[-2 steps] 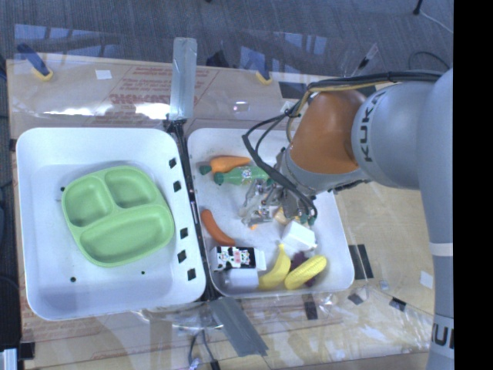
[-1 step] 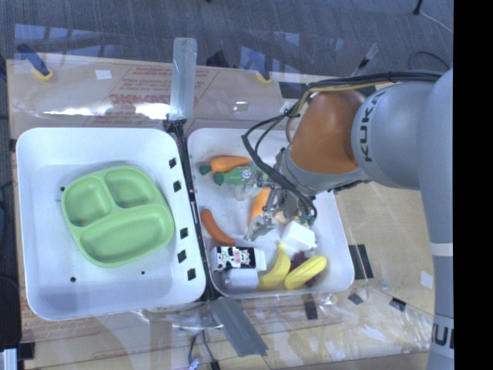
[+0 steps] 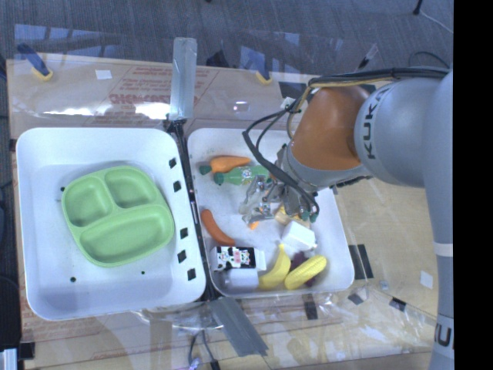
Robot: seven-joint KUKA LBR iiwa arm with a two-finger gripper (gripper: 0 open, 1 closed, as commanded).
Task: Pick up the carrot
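Observation:
The carrot (image 3: 229, 163), orange with a green top, lies near the far wall of the right bin (image 3: 339, 230). My gripper (image 3: 260, 203) hangs in the middle of that bin under the orange wrist band. It is below and to the right of the carrot and apart from it. The arm hides part of the bin's right side.
The right bin also holds a green bottle (image 3: 236, 176) beside the carrot, an orange sausage-like piece (image 3: 212, 226), a black-and-white box (image 3: 235, 258), a banana (image 3: 277, 270), a yellow fruit (image 3: 306, 270) and a white block (image 3: 299, 234). A green divided plate (image 3: 117, 214) sits in the left bin (image 3: 38, 160).

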